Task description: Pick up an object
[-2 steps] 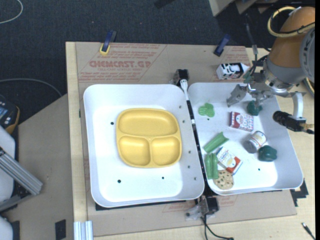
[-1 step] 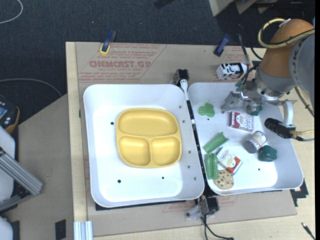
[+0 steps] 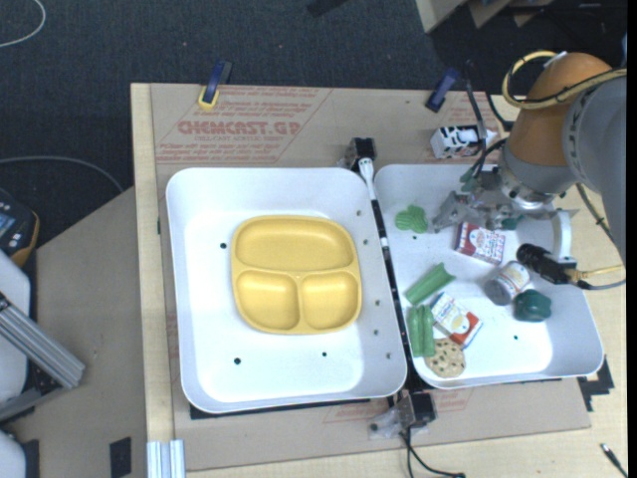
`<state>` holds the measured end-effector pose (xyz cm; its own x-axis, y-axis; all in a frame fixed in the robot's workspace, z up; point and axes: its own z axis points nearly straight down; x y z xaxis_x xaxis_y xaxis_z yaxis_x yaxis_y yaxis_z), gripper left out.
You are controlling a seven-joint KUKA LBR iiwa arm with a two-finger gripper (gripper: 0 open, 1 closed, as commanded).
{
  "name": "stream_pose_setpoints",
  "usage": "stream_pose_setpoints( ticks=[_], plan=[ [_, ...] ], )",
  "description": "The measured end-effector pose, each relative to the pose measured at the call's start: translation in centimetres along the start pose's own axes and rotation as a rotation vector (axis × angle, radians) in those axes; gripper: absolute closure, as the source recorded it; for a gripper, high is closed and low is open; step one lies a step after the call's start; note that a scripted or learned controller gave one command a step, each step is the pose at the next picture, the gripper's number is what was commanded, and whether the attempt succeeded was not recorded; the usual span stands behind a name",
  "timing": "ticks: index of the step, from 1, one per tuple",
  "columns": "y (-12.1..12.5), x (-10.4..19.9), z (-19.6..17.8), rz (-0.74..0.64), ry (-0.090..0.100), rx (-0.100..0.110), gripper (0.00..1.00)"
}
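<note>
Over the right bin's far edge we see the grey two-finger gripper (image 3: 466, 205) low among the clutter, arm coming in from the right with its orange band above. Whether it is open or closed we cannot tell; the tips are a dark tangle against the white floor.

Right white shallow bin (image 3: 577, 337) holds the pickable stuff: small green leafy plastic piece (image 3: 410, 219) near the far-left corner, just beside the gripper; red-and-white flat packet (image 3: 482, 241) just under the wrist; long green pod-shaped toy (image 3: 429, 283) mid-left; second green pod (image 3: 422, 329) along the left wall; small white-and-red carton (image 3: 455, 319); round tan cookie (image 3: 445, 359) at the near edge; grey metal can lying on its side (image 3: 509, 282); dark green round lump (image 3: 531, 305) touching it. Left white bin (image 3: 189, 297) carries a yellow three-compartment plastic tray (image 3: 296, 272) in its middle.

Risks, as we judge them: the gripper sits between leafy piece and packet, so a close could land on neither, or nudge the flat packet, which gives little to pinch. The can could roll if bumped.

Hard to read: the packet's far edge is covered by the wrist, and no object is visibly between the tips.
</note>
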<state>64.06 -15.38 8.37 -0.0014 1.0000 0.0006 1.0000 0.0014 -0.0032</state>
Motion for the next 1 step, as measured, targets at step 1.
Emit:
stream_pose_setpoints(
  ticks=[1],
  plan=[
    [0.1,0.0,-1.25,0.0,-0.001,-0.004,1.0]
  ],
)
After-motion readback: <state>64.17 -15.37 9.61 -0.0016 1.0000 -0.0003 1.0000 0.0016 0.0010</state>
